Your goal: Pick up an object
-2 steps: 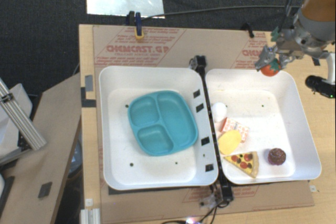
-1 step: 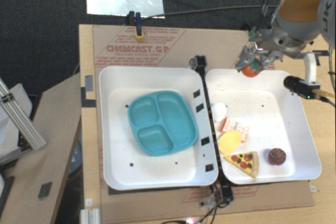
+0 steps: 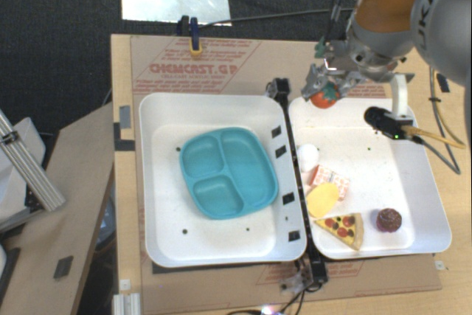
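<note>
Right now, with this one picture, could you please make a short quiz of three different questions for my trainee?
1. True or false: the teal divided tray lies in the left bin.
2. Which item lies nearest the front rim of the right bin? A) pizza slice B) white egg C) pink wafer
3. Fill in: the gripper holds a small ____-coloured object between its fingers.

Key: 1 true; 2 A; 3 red.
</note>
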